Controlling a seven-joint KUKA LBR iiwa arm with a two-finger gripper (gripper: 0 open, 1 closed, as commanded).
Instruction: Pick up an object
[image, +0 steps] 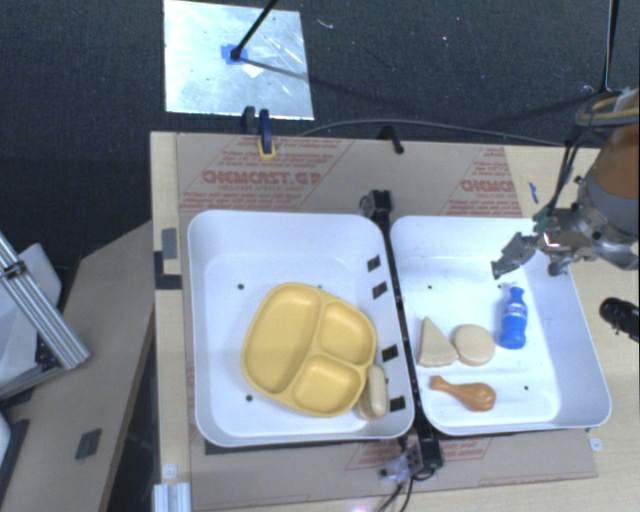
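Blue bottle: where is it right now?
The blue bottle lies in the right bin, toward its right side, just right of the round tan piece and below the gripper.

The claw (530, 255) hung over the right bin (575, 330), above a blue bottle (513, 318); a yellow tray (305, 345) lay in the left bin (215, 300).

Both bins (300, 235) are white. Tray (310, 348) — plain yellow. Bottle (513, 318) at the right bin's 3 o'clock — blue. Wedge (435, 345) and disc (474, 345) cream; drumstick (465, 393) orange-brown.
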